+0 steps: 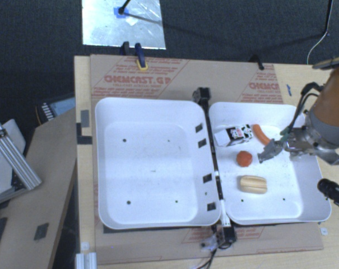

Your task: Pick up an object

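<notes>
Claw [268, 152] hangs low inside the right bin [303, 203], reaching in from the bin's right wall. Nothing visibly between its tips; the tip is small and dark, so whether it is apart or together I cannot tell.

Nearest target: the red ball [244, 158], just left of the claw tip and slightly toward the bin's front, apart from it. Round, so no grip axis to match.

Also in the right bin:
- orange carrot-shaped piece [261, 133], toward the back, long axis diagonal, near the claw
- bread roll [252, 184], toward the front, long axis left-right
- black-and-white box [234, 135], by the left wall

Arm is cut off at frame edge.
</notes>
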`<action>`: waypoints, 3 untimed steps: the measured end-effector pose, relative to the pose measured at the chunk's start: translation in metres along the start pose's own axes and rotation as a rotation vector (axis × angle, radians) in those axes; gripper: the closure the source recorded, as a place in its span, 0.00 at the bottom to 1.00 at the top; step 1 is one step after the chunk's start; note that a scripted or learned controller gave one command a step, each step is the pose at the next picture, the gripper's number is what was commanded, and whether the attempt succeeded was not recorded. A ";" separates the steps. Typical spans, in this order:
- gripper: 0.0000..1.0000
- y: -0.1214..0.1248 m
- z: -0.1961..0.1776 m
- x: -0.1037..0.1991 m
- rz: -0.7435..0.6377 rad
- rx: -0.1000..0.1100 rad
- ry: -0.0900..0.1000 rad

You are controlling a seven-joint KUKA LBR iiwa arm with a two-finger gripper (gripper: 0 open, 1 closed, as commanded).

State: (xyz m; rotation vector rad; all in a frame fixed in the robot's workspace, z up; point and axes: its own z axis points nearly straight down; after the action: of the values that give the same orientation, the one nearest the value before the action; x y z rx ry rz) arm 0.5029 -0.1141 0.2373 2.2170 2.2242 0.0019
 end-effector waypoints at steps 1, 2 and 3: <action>0.00 0.140 0.055 0.088 -0.012 -0.008 0.002; 0.00 0.053 0.053 0.041 0.007 0.007 0.000; 0.00 0.082 0.158 0.030 0.003 0.004 0.000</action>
State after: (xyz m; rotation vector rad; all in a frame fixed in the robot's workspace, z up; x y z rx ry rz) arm 0.5854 -0.0834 0.0791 2.2229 2.2226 -0.0031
